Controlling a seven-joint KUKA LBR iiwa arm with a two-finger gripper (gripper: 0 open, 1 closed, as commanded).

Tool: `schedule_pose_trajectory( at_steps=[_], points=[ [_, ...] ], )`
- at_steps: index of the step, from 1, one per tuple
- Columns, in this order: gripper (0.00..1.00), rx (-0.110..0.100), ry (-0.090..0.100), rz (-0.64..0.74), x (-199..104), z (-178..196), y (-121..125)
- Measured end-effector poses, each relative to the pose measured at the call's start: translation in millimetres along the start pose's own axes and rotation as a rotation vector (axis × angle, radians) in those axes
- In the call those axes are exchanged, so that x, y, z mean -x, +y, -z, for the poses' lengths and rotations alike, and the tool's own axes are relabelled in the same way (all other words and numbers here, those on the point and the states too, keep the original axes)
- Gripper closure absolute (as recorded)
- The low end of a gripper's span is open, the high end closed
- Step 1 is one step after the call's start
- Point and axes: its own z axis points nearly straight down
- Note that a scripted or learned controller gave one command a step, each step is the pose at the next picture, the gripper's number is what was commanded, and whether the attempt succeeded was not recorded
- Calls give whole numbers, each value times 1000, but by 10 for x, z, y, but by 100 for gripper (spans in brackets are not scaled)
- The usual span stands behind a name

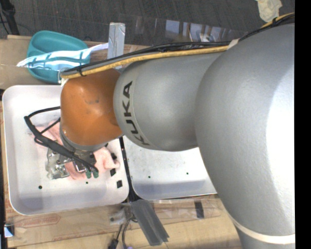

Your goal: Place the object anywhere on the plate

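My arm reaches from the right across both bins, its orange band (88,108) over the left bin (20,191). Below the band the gripper (67,165) hangs low in that bin, over a pink plate (110,161) of which just a few parts show at the wrist's left and right. Small green-tipped pieces (91,174) sit by the gripper's lower edge. The wrist hides the fingers and whatever lies between them.
A teal bowl (52,48) with a white patterned wrapper (46,60) sits behind the left bin. The right bin (166,183) lies mostly under the arm. A black cable (36,128) loops off the wrist. Grey tape strips lie on the bench front (147,222).
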Motion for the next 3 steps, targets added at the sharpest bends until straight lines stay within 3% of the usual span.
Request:
schedule_pose_trajectory(
  at_steps=[1, 2, 3],
  points=[
    [100, 0, -6, 221, 68, 329, -849],
    [100, 0, 3, -39, 22, -764, 35],
    [100, 0, -4, 7, 222, -387, -992]
  ],
)
